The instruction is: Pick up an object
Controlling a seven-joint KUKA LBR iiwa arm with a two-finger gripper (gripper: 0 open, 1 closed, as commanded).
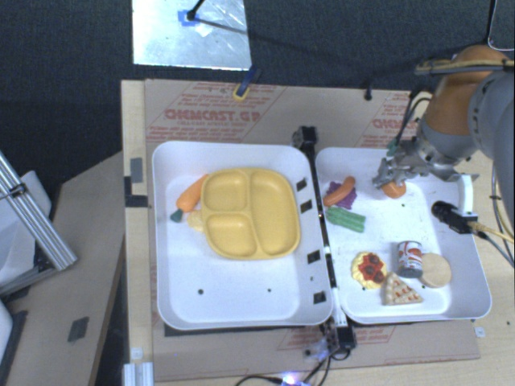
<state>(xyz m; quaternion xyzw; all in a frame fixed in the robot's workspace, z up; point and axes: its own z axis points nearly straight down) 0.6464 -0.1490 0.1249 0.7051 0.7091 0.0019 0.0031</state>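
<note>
My gripper is low over the back of the right bin. Right under its tip lies a small orange piece, touching or nearly touching it. Whether that piece is gripped cannot be made out. To the left in the same bin lie a red sausage on a purple piece and a green piece. Nearer the front are a round pizza, a small can, a tan disc and a pizza slice.
The left bin holds a yellow divided plate, with a carrot and a pale yellow piece at its left rim. A ridge with black clips separates the bins. The arm comes in from the right.
</note>
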